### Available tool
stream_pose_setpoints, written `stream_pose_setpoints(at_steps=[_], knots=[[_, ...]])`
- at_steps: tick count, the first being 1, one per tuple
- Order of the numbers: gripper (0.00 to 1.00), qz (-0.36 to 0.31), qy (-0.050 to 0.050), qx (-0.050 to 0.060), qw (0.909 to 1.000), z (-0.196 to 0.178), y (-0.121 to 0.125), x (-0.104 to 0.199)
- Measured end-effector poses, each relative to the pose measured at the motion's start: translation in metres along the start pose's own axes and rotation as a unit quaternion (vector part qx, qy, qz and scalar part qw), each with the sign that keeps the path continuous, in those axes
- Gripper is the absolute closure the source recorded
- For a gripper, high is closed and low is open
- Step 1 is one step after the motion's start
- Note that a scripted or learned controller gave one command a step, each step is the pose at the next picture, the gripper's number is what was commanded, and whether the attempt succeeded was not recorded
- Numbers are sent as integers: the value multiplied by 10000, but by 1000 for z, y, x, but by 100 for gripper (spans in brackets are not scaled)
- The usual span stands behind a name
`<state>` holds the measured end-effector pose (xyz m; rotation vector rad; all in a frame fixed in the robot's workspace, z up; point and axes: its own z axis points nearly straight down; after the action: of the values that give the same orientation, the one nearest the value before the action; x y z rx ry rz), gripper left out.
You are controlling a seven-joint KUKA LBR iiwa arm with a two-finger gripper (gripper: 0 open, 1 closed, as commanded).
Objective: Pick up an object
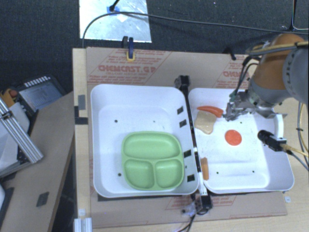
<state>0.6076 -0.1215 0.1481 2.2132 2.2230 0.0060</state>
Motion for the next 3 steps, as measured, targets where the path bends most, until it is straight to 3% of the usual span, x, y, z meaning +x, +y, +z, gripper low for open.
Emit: stream_pose_setpoints(at_steps=[2, 3], knots=[[100, -1, -6, -16, 10000, -116, -7, -3], [100, -24, 14, 20, 10000, -119, -18, 52]])
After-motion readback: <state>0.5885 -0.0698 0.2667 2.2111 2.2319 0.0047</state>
